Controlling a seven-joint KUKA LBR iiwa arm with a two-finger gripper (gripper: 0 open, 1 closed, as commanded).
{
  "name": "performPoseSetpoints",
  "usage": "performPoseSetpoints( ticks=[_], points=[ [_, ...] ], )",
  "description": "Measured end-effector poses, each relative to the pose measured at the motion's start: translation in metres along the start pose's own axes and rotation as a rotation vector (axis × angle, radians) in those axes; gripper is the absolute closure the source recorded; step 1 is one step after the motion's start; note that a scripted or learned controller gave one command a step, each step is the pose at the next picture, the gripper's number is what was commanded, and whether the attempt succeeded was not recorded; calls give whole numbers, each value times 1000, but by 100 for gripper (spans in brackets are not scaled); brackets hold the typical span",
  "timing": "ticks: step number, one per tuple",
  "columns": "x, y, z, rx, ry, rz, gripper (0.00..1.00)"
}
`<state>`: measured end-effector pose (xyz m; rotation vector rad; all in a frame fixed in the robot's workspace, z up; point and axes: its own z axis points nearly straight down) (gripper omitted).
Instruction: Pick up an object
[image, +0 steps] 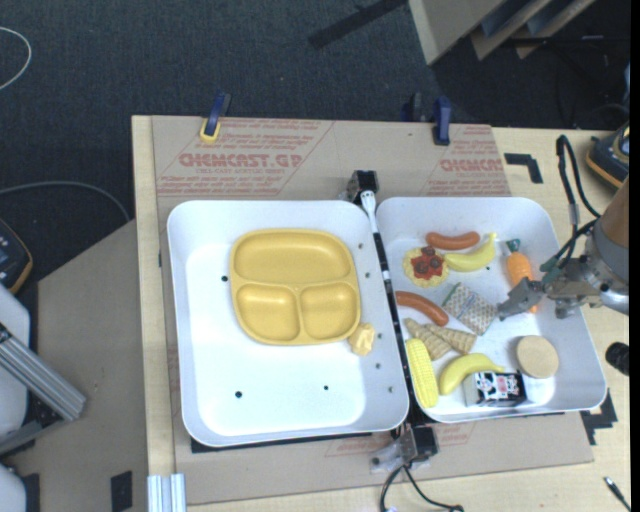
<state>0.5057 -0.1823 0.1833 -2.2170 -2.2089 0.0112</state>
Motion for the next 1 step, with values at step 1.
performPoseSetpoints(
  ticks=[1],
  points=[
    [0,3,-7,-13,-3,-4,0]
  ],
)
